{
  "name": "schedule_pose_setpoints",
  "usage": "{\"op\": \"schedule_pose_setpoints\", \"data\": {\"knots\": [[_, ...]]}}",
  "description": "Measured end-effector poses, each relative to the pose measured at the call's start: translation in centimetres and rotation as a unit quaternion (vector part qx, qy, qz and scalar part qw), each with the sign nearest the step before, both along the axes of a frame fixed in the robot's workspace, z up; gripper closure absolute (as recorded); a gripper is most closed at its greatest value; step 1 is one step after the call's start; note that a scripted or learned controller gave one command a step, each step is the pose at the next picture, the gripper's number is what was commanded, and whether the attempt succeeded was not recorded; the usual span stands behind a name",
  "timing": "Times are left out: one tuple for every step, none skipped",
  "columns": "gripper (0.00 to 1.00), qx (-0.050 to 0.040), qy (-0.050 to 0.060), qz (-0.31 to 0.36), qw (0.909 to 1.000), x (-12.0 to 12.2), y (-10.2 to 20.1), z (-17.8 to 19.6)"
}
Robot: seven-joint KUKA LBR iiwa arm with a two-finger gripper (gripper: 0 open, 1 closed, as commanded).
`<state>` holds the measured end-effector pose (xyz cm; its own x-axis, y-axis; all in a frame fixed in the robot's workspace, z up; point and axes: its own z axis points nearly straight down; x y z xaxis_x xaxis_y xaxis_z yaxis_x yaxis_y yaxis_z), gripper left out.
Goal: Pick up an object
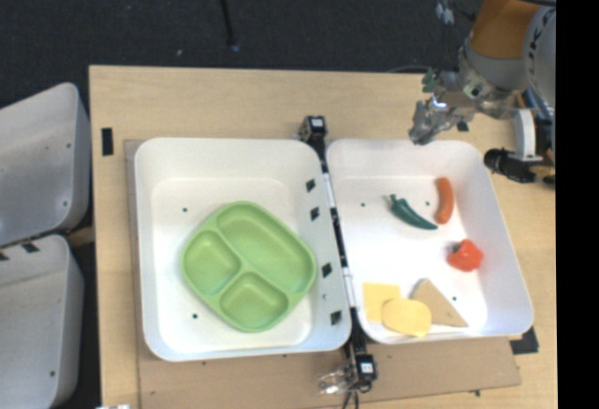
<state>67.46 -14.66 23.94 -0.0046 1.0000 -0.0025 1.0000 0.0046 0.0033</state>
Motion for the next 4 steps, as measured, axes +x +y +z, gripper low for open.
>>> {"op": "schedule_pose_setpoints", "data": {"knots": [[1.00, 0.0013, 0.002, 0.000, 1.0000, -1.4, 4.7, 0.9], [1.00, 0.0017, 0.002, 0.001, 1.0000, -3.6, 10.3, 1.4], [1.00, 0.0020, 0.002, 0.001, 1.0000, -6.1, 14.3, 1.9], [1.00, 0.0020, 0.002, 0.001, 1.0000, -8.8, 19.1, 2.4]]}}
